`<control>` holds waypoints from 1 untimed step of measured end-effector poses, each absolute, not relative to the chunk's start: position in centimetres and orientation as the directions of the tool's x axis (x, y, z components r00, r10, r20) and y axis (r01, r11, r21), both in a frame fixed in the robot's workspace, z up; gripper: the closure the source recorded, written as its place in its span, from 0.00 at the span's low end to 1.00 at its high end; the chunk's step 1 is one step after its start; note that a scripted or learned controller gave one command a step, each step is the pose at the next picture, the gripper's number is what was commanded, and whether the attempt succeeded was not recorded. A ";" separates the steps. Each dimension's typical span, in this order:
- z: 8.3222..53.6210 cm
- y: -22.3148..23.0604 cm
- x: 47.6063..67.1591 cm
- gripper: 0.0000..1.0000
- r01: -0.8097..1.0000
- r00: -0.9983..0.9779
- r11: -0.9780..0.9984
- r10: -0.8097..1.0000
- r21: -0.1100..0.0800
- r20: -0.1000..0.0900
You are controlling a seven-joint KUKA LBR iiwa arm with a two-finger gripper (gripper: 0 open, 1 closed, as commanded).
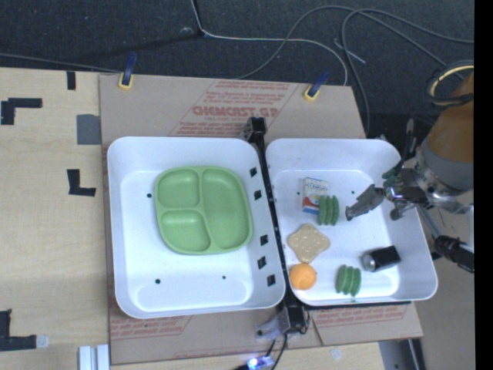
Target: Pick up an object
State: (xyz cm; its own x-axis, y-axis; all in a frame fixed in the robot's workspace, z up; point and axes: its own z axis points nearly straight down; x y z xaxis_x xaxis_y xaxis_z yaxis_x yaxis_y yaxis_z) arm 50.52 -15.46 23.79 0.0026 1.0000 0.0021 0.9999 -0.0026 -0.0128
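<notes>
Your claw (368,203) hangs over the right bin (350,151), nothing between its fingers; whether they're spread you cannot tell; just left of it lie a ridged green piece (329,210) and a small white packet (313,192), print unreadable; nearer you, black cylinder (380,258), tan biscuit (308,242), orange ball (303,277); left bin (123,206) holds a green divided plate (204,210); far cardboard (231,106) reads "CHEMCAST".

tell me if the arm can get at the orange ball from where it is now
Probably yes. The orange ball lies uncovered in the right bin, beside the cracker, and the gripper hovers over that same bin.
</notes>
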 end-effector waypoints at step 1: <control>24.3 -15.4 50.8 0.00 1.000 -0.001 0.001 1.000 -0.002 0.000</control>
State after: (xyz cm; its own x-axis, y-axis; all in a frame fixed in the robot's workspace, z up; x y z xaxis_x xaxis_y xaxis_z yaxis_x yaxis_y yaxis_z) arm 50.76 -15.44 24.33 -0.0009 1.0000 -0.0001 1.0000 0.0009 -0.0017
